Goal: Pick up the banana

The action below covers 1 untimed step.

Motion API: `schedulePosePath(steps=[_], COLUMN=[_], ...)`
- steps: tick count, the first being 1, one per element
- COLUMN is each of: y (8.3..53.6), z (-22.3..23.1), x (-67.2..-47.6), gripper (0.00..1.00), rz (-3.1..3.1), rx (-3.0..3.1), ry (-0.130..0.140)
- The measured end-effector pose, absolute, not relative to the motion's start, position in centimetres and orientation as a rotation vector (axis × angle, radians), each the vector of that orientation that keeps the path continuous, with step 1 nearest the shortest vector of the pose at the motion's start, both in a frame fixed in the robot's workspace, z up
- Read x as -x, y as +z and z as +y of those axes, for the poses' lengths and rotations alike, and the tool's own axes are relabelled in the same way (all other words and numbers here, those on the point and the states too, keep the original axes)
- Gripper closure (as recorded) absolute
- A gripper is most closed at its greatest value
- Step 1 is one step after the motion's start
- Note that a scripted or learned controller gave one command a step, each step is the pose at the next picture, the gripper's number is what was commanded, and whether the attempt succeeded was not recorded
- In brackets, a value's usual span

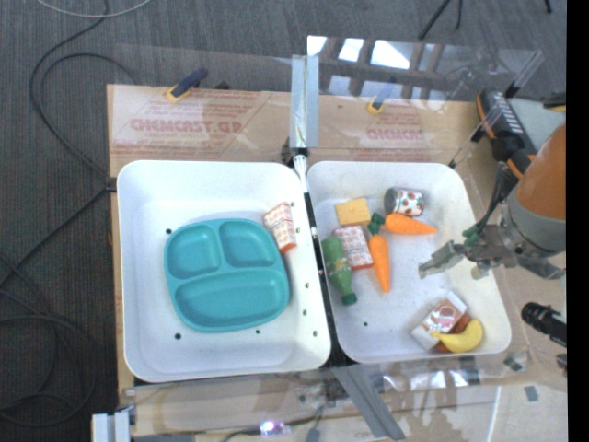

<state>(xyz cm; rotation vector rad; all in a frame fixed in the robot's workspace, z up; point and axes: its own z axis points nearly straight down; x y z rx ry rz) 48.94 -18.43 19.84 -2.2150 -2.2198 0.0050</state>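
**Q:** Over the right bin (pixel 451 175), where is your claw (pixel 457 253) sitting, and what is it doing?

**Me:** I'm hovering it near the bin's right side, fingers spreading wide and gripping nothing.

**Q:** And the banana?

**Me:** The banana (pixel 463 337) is lying in the near right corner of that bin, tucked against a small red-and-white carton (pixel 440 321). It's sitting apart from my claw, closer to the front wall.

**Q:** What are you worrying about?

**Me:** I'm judging the corner as the trouble. Coming down there, one finger may be striking the bin wall or landing on the carton, so I could be closing on the carton instead, or nudging the banana tighter into the corner. The two carrots (pixel 393 239) are lying well away, so I'm not fretting over those.
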Motion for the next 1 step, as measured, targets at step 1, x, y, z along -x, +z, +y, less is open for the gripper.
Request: schedulePosePath(steps=[1], y=[11.78], z=[-22.10], x=[-48.35], gripper=[0.00], rz=[-2.389], rx=[2.027], ry=[-0.001])
